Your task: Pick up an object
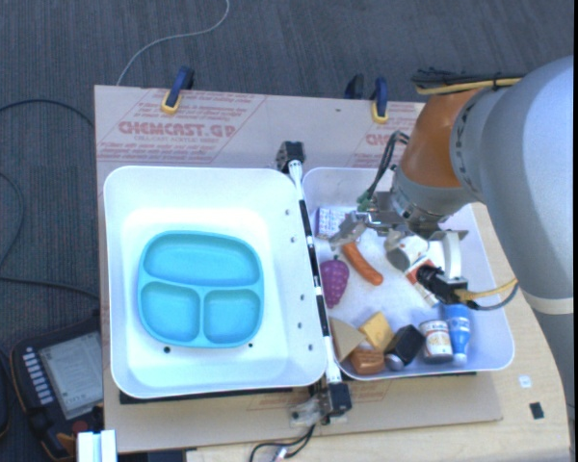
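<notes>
Camera view is looking down at a slant on the bench (173, 114), a brown board clamped at its far edge and sitting on grey carpet with cables trailing across it. Reaching in from the right is the big grey arm (535, 162) with its orange band (433, 147), hanging over the right bin (496, 354). Beside it, the left bin (125, 200) is carrying a blue divided plate (200, 287).

Down at the wrist, the pincer (385, 234) is hovering low over the far half of the right bin, and I cannot tell how wide it is standing or whether it is gripping anything; the metal parts are blurring together.

Judging by position, the nearest candidate is the orange carrot (362, 263), lying just beside the pincer on its near-left side, its long axis slanting from far-left to near-right. A purple bunch of grapes (334, 279) is sitting just beyond it, towards the bins' shared wall. Along the near edge, well apart from the pincer, are lying a yellow wedge (375, 329), a small can (435, 340) and a blue bottle (457, 325).
</notes>
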Controlling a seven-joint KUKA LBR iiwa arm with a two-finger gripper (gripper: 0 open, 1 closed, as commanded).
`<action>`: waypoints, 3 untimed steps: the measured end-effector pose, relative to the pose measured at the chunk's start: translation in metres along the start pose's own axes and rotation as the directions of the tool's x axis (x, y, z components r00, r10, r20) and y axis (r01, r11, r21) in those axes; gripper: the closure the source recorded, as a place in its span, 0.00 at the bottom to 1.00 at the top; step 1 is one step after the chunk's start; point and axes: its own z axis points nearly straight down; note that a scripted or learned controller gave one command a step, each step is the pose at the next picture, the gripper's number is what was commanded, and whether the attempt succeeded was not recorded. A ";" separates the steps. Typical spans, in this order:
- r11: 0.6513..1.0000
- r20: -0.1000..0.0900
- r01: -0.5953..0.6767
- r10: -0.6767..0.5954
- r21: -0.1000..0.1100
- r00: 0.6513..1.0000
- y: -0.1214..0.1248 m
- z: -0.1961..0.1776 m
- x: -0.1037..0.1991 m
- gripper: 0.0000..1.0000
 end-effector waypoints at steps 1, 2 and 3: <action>1.000 0.002 0.000 0.000 0.005 1.000 -0.001 -0.007 -0.001 1.00; 1.000 0.001 0.001 -0.001 -0.002 1.000 0.066 -0.112 0.039 1.00; 1.000 0.000 0.001 -0.001 0.002 1.000 0.068 -0.065 0.085 1.00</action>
